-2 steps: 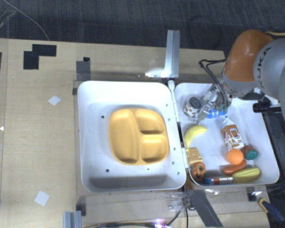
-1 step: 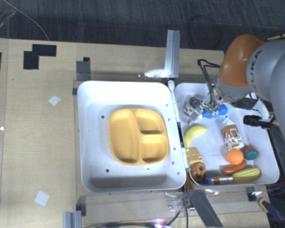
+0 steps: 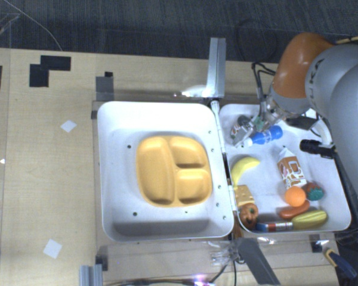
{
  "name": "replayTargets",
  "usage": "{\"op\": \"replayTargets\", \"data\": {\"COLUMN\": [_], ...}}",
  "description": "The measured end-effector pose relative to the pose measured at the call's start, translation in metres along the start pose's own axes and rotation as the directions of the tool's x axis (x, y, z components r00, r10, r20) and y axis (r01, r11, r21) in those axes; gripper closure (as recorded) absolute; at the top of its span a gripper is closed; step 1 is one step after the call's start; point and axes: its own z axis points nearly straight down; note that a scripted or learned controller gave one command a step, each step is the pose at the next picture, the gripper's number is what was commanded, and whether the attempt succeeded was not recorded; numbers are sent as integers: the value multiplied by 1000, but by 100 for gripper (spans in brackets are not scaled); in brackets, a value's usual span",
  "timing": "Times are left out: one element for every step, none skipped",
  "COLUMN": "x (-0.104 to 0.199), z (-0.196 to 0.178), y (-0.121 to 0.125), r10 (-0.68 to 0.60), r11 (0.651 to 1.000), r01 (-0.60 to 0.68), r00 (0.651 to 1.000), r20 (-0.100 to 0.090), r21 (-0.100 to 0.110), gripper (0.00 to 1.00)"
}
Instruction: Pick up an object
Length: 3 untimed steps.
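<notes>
1. Grey arm with orange band, reaching in from the right over the right bin.
2. Left bin, bearing a yellow divided tray.
3. Gripper low at the right bin's far corner, touching or just beside the blue bottle; jaws too blurred to tell, perhaps apart.
4. Nearby: banana, orange ball.

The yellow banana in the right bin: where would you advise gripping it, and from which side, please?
Grip the banana across its narrow middle, coming straight down from above. It lies flat and curved on the right bin floor, apart from the other toys, so both long sides look open; I'd turn the pincer crosswise to its curve.
</notes>
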Motion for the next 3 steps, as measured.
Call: {"op": "replayTargets", "data": {"x": [-1,27,30], "z": [-13,-99,-6], "y": [3,20,-74], "r10": [-8,274,87], "r11": [1000,962,996], "r01": [8,-274,-87], "r00": [1000,962,996], "r20": [12,12,11], "r21": [-9,-17,-6], "gripper": [100,100,100]}}
